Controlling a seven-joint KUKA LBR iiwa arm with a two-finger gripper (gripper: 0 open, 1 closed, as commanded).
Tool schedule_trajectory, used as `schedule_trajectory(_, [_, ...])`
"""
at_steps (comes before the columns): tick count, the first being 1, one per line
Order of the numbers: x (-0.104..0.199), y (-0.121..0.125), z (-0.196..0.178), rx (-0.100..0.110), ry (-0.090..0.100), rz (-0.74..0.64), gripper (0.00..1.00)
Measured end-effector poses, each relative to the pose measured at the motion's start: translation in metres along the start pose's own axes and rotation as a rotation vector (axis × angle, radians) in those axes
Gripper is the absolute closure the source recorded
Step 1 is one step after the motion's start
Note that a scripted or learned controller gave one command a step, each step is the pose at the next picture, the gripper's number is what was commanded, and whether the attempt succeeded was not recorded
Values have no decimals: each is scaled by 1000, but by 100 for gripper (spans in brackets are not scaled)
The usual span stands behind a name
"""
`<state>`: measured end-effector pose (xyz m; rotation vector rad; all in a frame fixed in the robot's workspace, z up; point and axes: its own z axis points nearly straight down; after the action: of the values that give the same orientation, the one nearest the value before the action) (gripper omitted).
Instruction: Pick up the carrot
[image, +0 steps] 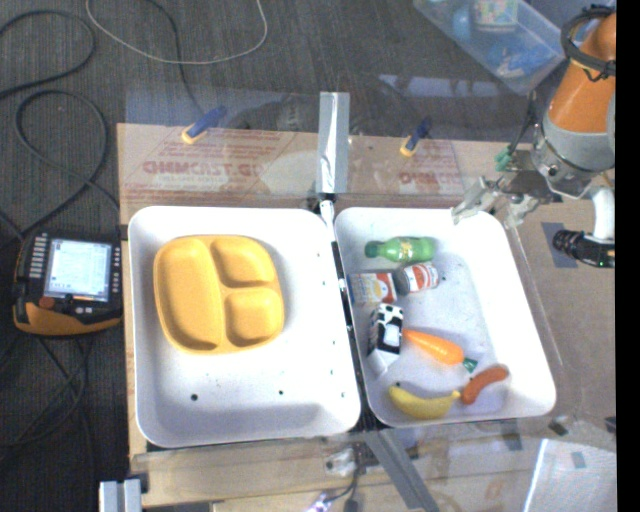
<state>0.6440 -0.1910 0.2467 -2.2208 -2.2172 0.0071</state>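
**Carrot lying untouched in right bin**

Dark carpet is surrounding the bench. Carrot (434, 346) is lying in the right bin (520, 300), just beside the black-and-white carton (388, 329), above the banana (422, 401) and sausage (484, 382). Gripper (487, 203) is hovering over that bin's far right corner, fingers spread, grasping nothing.

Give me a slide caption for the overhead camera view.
Gripper hovers at the right white bin's far corner; orange carrot lies untouched among toy foods.
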Motion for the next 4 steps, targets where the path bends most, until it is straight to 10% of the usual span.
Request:
schedule_trajectory(2, [43,-104,156,-24,-14,-625,0])
schedule_trajectory(3, [43,-103,149,-23,-9,-620,100])
schedule_trajectory(4, [-8,-24,155,-22,-10,-344,100])
